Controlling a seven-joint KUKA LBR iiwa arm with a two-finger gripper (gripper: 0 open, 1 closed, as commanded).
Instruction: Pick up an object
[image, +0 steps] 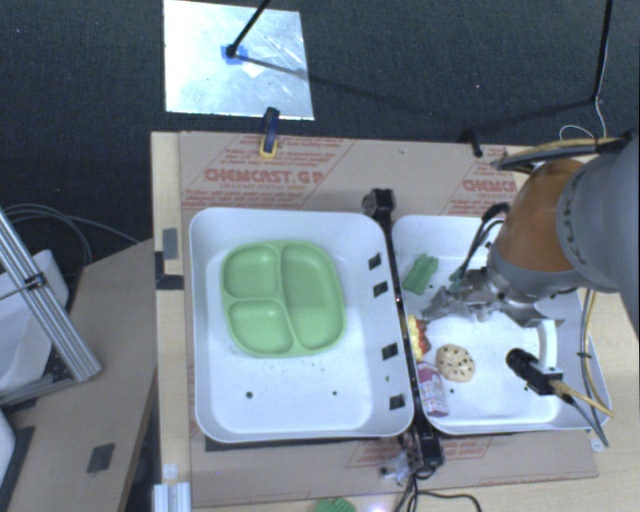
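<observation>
The counter (300, 160) is a board-covered surface printed with red lettering, and it carries two shallow white bins side by side; the left bin (290, 400) holds a pale green divided plate (283, 298) with three compartments, lying flat toward the bin's upper left part; the right bin (490, 405) sits just beside it, the two walls touching along a dark seam set with black clips; the grey arm (590, 220), with its orange band (535, 215) above the wrist, reaches in from the right and hangs over the upper half of the right bin; its pincer (440, 302) points left and down toward the bin's left side, low over the white floor, and whether its fingers are spread or closed cannot be told from this slant, nor is anything seen between them.

In the right bin, a green block-shaped object (420, 271) lies tilted near the upper left corner, just above and left of the pincer tip and apart from it; a round tan cookie-like object (455, 362) with dark spots lies on the floor below the pincer, well clear of it; a small pink and white packet (432, 388) lies against the left wall, just left of and below the cookie; a small red and yellow item (415, 336) sits against the same wall above the packet, too small to make out.
</observation>
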